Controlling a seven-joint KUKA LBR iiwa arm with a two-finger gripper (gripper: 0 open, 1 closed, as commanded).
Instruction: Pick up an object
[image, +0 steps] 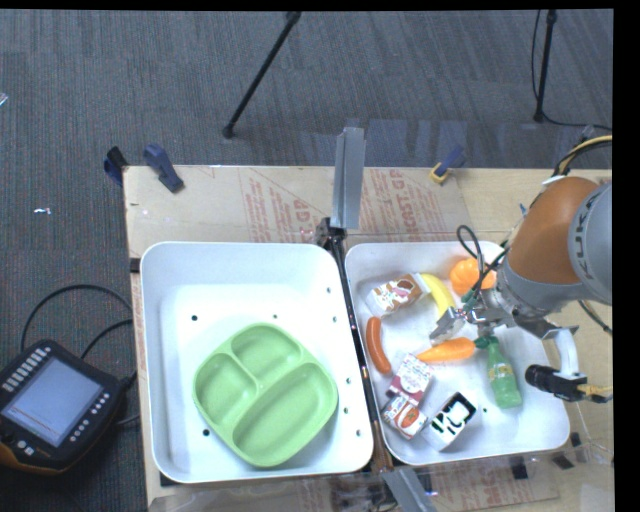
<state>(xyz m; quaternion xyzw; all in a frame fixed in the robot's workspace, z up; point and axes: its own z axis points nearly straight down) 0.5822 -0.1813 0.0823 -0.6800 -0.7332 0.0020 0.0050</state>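
Over the right bin's (520, 425) far right corner your gripper (462, 322) hangs spread, pinching nothing, just above the carrot (447, 351) at mid-bin, likely lining up a grasp.

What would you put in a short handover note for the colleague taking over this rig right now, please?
Gripper: low in the right bin, right above the toy carrot; nothing visibly held.
Right bin also holds: sausage, banana, orange, green bottle, black-and-white carton, and three small snack packets.
Left bin: green divided plate.
Done: arm positioned over the items.
Left: grasp and lift an object; the carrot looks like the nearest candidate.
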